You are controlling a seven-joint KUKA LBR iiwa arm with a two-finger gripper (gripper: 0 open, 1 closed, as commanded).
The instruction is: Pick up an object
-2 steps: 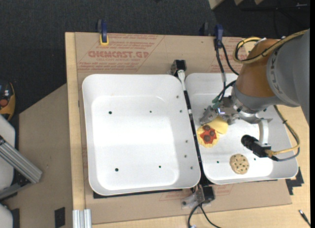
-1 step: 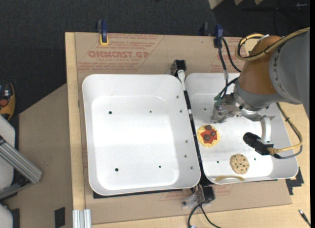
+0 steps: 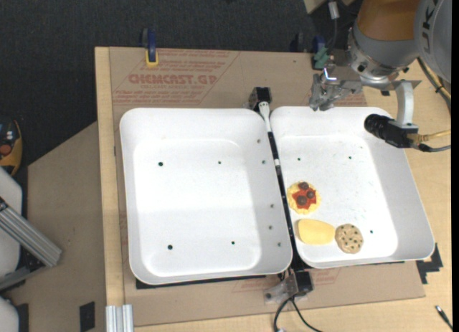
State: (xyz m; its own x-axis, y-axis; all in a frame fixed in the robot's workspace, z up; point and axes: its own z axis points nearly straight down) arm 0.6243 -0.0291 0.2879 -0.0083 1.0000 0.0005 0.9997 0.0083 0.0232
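Observation:
Three small food items lie near the front of the right bin (image 3: 387, 180): a round yellow tart with red and dark berries (image 3: 303, 196), a plain yellow oval piece (image 3: 315, 231) just in front of it, and a chocolate-chip cookie (image 3: 349, 238) to the right of that piece. My gripper (image 3: 326, 97) hangs over the back left corner of the right bin, well behind the food, with nothing visible between its fingers. From this angle the gap between them is too small to judge.
The left bin (image 3: 143, 151) sits beside the right one, and a black clip bar (image 3: 272, 153) runs along their shared edge. A black cylindrical fitting (image 3: 387, 130) juts over the right bin's back right. A blue clamp (image 3: 150, 45) holds the cardboard base.

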